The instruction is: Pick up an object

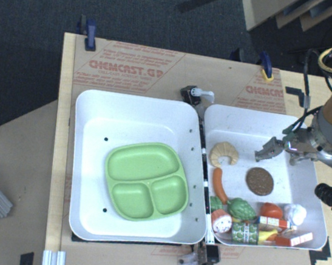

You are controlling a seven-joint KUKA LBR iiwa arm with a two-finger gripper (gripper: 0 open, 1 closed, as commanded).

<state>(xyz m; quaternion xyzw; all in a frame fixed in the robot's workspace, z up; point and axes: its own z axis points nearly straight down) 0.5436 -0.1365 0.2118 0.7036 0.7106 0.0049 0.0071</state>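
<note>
Several pieces of toy food lie in the right bin [313, 134], and the gripper [269, 150] hangs over its upper part with its fingers spread apart and nothing between them. Just below the gripper and a little toward the arm sits a flat brown cookie [260, 180]; on the far side from the arm, near the gripper, rests a croissant [224, 153], with an orange carrot [220, 185] below it. Farther below, well apart from the gripper, broccoli [241, 208], a tomato [271, 211] and some small packets crowd the near edge (too jumbled to sort out).

In my judgement the cookie is the risky choice: it lies so flat that the fingers could slide over it and close on nothing. A descent between croissant and cookie could nudge either aside. The pile invites a grab of two things at once.

Most of the arm is cut off at the frame's edge, and the fingertips are small and blurred
</note>
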